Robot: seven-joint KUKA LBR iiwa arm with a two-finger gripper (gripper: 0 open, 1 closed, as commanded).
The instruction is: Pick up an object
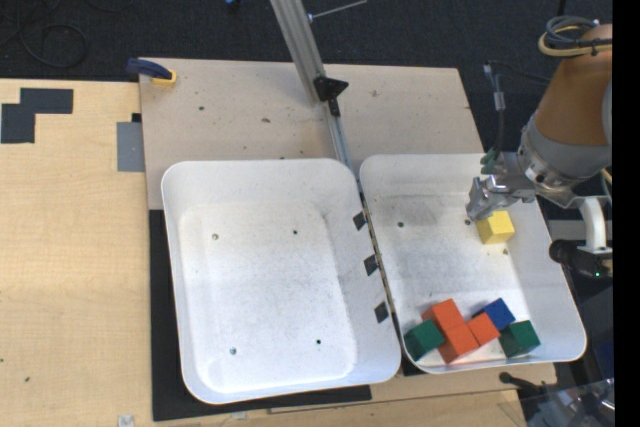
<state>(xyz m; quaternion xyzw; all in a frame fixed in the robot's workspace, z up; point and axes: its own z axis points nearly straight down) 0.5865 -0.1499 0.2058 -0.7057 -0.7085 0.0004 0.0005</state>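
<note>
In the right bin [440,215], a small yellow block [496,227] sits toward the far right side. My gripper [488,203] hangs right over its upper left corner, touching or nearly touching it; whether the block rests on the bin floor is unclear. At the bin's near edge lies a cluster of blocks: three orange ones [460,330], a blue one [500,312] and two green ones, the left [424,339] and the right [519,338].
The left bin [260,275] lies beside the right one, with black clips [368,263] along the shared rim. A slanted aluminium rail [295,20] rises behind the bins. A wooden bench top [70,245] extends to the left.
</note>
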